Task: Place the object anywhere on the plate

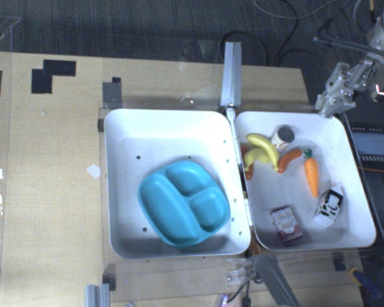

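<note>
The plate (184, 202) is blue, with three compartments, and it lies in the left bin (125, 146), near the lower middle of the frame. It sits a little turned, with its long compartment toward the lower left. The gripper (333, 96) is in the upper right of the frame, just outside the upper right corner of the right bin (358, 190), so it is well apart from the plate and holds nothing between its fingers. Whether it is spread or pressed together, I cannot tell, because it is small and pale against the background.

There is one plate. There are two white bins, side by side, touching along a middle wall. In the right bin I count these things: one banana (261, 149) at the upper left part, one orange-red piece (288, 158) just beside the banana, one carrot (312, 174) to the right of it, one small round grey and white thing (284, 134) near the upper wall, one white carton (328, 206) with black print near the right wall, and one small dark red box (285, 224) near the lower wall. The banana and the orange-red piece look touching. The carrot lies alone, pointing down the frame. The carton and the box are apart from each other.
</note>
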You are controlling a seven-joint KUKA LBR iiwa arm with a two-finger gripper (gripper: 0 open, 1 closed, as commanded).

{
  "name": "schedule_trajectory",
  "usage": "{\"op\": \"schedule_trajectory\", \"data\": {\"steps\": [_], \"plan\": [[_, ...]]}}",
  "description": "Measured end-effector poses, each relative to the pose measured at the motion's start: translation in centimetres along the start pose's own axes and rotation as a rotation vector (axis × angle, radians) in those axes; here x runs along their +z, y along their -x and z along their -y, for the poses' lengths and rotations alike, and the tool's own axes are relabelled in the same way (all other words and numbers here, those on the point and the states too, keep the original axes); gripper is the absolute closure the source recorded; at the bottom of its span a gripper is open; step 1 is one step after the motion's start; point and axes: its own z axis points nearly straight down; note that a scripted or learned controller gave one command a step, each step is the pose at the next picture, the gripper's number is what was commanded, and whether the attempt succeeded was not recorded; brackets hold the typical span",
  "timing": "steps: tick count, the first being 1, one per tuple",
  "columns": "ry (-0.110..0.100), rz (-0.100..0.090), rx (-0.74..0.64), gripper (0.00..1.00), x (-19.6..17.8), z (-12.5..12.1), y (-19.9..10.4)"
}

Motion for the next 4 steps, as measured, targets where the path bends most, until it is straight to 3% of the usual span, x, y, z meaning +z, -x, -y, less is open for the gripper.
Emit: {"op": "schedule_trajectory", "data": {"steps": [2, 3, 4], "plan": [[0.004, 0.018, -0.001, 1.00, -2.4, -0.3, 0.5], [0.001, 0.000, -0.368, 1.00, 0.2, 0.6, 6.1], [0.002, 0.001, -0.263, 1.00, 0.1, 0.3, 9.9]]}}
